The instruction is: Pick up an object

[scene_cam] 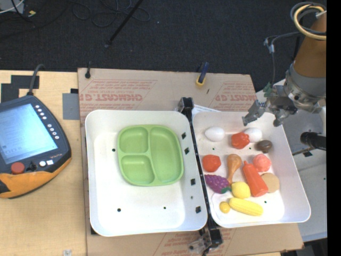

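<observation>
The right bin [295, 196] holds several toy foods: a white egg [214, 134], a red piece [240, 140], a second white piece [253, 134], a brown piece [264, 146], a red tomato [211, 163], a tan drumstick [233, 165], an orange carrot [253, 180], purple grapes [217, 183], a lemon [240, 190] and a yellow corn cob [245, 207]. My gripper [265, 114] hangs open above the bin's far right corner, fingers spread, with nothing between them. It is just behind the white and red pieces.
The left bin [101, 196] holds a green divided plate [149, 155]. A black divider with clips [194, 164] runs between the bins. A teach pendant [29, 140] lies at the left of the bench. A blue-yellow clamp [201, 74] sits at the cardboard's far edge.
</observation>
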You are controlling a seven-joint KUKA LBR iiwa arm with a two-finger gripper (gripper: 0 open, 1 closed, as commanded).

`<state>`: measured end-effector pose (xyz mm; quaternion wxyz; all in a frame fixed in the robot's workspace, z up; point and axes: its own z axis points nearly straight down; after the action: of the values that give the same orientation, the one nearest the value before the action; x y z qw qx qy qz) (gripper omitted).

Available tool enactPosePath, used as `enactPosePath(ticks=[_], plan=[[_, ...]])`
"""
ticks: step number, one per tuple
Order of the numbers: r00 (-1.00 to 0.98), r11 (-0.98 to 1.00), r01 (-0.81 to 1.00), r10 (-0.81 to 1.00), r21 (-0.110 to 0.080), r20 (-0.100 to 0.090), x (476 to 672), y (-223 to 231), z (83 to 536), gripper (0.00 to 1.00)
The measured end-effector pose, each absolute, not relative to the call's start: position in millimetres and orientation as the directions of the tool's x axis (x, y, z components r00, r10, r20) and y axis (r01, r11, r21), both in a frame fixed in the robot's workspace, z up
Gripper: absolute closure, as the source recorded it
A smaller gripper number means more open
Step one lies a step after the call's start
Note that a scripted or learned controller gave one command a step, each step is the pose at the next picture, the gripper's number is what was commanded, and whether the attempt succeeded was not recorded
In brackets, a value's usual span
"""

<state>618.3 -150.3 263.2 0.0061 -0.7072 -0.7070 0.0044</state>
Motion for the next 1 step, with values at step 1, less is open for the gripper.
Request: enactPosePath(ticks=[1], plan=[[-0.001,0.001,1.000,1.000,-0.004,0.001,619.8,-150.4,270.6,0.00]])
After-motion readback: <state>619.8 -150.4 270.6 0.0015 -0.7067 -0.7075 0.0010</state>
